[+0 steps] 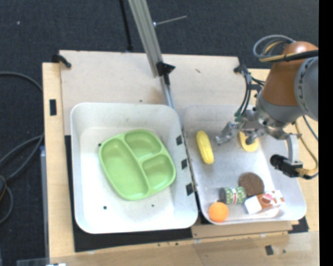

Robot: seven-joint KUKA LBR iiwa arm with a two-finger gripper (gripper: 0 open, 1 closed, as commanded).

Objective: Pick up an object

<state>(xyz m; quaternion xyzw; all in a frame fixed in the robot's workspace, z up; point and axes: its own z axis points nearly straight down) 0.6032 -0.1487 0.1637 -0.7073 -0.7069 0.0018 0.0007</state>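
A small yellow ring-shaped object [248, 141] lies in the right-hand shallow white bin [232, 115], close to its far right wall, and it is the thing nearest the two-finger gripper [245, 127]. The gripper sits directly over it, with part of the ring hidden beneath the metal of the tool; whether the gripper is apart, together or clamped on the ring cannot be told from this slanted view.

Just to the left, well inside the same bin, lies a long yellow banana-shaped toy [205, 146], apart from the ring. Toward the near edge are a brown round disc [251, 183], a small green and white can [232, 195] on its side, an orange ball [218, 211] and a red and white carton [265, 202], clustered near one another.

The left-hand white bin [83, 121] holds a light green divided plastic tray [136, 164].

The likely trouble is the ring's place by the wall: a finger could land on the bin's rim or on the ring's top rather than around it, so the ring slides or tips away. Its low, rounded shape gives little to pinch, and a closing off-centre would squeeze it out sideways.
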